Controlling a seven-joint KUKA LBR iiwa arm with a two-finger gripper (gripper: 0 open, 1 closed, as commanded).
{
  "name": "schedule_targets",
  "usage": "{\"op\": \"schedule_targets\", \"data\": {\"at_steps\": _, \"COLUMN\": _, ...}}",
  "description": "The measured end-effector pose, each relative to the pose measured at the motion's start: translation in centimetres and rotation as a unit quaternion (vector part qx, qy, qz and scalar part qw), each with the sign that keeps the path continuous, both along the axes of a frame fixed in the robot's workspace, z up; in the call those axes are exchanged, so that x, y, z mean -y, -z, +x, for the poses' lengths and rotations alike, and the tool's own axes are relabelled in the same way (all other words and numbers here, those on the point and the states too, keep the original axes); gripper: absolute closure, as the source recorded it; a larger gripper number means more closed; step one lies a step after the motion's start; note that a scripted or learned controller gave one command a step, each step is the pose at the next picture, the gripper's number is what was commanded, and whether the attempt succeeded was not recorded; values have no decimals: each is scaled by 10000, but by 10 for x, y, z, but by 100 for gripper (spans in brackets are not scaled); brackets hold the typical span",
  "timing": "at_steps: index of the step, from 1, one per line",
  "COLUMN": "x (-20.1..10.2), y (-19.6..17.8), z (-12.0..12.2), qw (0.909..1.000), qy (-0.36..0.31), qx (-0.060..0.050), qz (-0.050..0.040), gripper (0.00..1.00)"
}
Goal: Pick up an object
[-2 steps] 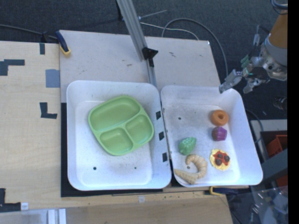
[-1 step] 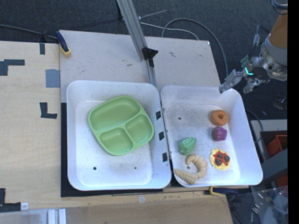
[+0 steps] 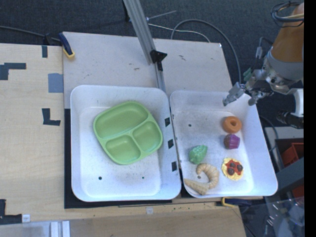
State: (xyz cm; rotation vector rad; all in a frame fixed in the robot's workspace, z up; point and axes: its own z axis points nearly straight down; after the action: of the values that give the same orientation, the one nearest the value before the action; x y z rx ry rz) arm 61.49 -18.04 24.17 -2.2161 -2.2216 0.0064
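The right bin [image 3: 197, 102] holds several toy foods: an orange donut [image 3: 231, 124], a purple piece [image 3: 231, 141], a green leafy piece [image 3: 198, 154], a tan croissant [image 3: 205, 177] and a yellow tart with red berries [image 3: 233, 168]. My gripper [image 3: 241, 97] hangs over the bin's far right corner, up and right of the donut and apart from it. Its two fingers stand spread with nothing between them.
The left bin [image 3: 81, 132] bears a green divided plate [image 3: 128, 131]. A metal pole [image 3: 140, 23] slants down to the seam between the bins. A cable [image 3: 207, 26] loops behind the right bin. A blue and yellow clamp [image 3: 66, 46] sits at the back left.
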Motion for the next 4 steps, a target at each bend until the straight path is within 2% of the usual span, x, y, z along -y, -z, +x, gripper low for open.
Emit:
{"op": "schedule_targets", "data": {"at_steps": 1, "x": 7, "y": 47, "z": -1, "qw": 10000, "qy": 6, "qx": -3, "qz": -2, "gripper": 0}}
{"op": "schedule_targets", "data": {"at_steps": 2, "x": 11, "y": 111, "z": -1, "qw": 10000, "qy": 6, "qx": -14, "qz": 2, "gripper": 0}}
{"op": "schedule_targets", "data": {"at_steps": 3, "x": 10, "y": 97, "z": 1, "qw": 10000, "qy": -7, "qx": 17, "qz": -1, "gripper": 100}}
{"op": "schedule_targets", "data": {"at_steps": 4, "x": 2, "y": 48, "z": -4, "qw": 10000, "qy": 1, "qx": 47, "qz": -1, "gripper": 100}}
